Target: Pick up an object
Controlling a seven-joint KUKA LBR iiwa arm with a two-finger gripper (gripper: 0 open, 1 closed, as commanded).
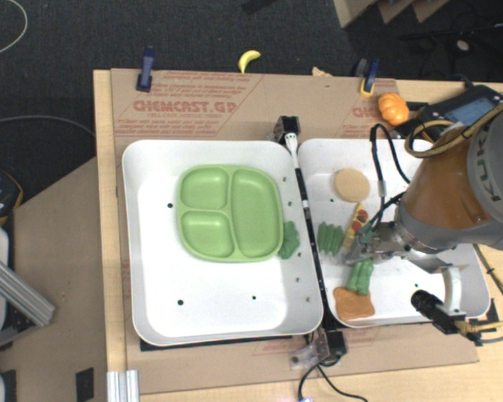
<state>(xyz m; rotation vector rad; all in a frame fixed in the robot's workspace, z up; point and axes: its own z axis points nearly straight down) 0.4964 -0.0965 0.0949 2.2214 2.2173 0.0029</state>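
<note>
My gripper (362,248) reaches down into the right bin (463,301) from the right, its tip low over a cluster of small items near the bin's left side. Right beneath it lies a green pickle-like piece (360,276). Another green ridged piece (330,236) sits just left of the tip. A thin red and yellow item (357,219) lies above it. A tan round cookie-like disc (350,184) rests toward the back. An orange flat piece (354,305) lies at the bin's front edge. Nothing shows clearly between the fingers.
The left bin (151,258) holds a green divided plate (230,213), with a small dark green item (289,239) by its right edge. A small orange (393,107) and a yellow banana (248,59) lie on the bench behind the bins. Black cables loop over the arm.
</note>
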